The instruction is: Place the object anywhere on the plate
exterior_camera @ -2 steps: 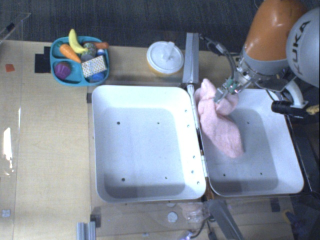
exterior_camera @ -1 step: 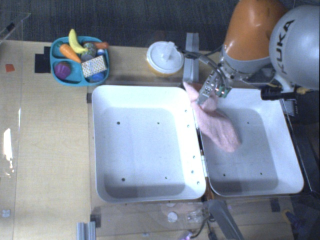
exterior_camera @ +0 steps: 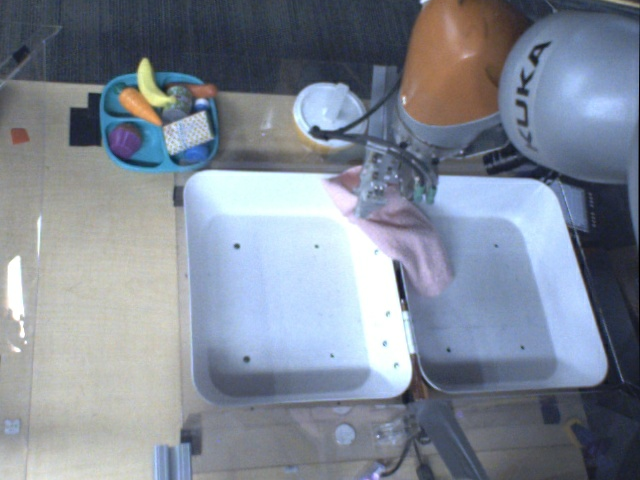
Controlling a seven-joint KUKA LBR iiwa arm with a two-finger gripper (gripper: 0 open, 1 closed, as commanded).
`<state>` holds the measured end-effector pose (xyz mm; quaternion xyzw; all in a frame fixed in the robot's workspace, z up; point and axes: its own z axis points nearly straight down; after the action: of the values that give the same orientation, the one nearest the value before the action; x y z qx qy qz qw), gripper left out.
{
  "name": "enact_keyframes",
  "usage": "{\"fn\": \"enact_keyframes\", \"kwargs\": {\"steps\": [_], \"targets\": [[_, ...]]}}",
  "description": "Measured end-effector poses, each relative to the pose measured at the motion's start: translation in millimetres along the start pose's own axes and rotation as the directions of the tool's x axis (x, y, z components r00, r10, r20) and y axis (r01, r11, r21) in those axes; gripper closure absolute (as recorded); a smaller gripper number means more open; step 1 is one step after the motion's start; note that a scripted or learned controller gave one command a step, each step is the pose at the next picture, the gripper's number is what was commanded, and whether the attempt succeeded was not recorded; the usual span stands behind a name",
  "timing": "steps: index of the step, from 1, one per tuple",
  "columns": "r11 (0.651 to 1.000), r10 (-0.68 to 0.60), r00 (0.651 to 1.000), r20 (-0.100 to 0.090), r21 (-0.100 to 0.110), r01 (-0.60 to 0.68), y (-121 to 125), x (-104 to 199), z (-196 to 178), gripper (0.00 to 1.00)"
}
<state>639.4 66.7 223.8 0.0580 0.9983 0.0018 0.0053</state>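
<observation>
I see the arm (exterior_camera: 520,68) over the two bins (exterior_camera: 290,288) — its gripper (exterior_camera: 397,183) above their shared far corner. Whether the jaws grip, I cannot tell. A pink cloth (exterior_camera: 405,236) lies directly below the jaws, its long axis running from them down-right — tapering toward the right bin.
</observation>
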Motion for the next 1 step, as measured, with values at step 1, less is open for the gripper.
{"fn": "enact_keyframes", "kwargs": {"steps": [1], "targets": [[0.993, -0.115, 0.993, 0.001, -0.001, 0.115, 52.6, -1.4, -2.9, 1.0]]}}
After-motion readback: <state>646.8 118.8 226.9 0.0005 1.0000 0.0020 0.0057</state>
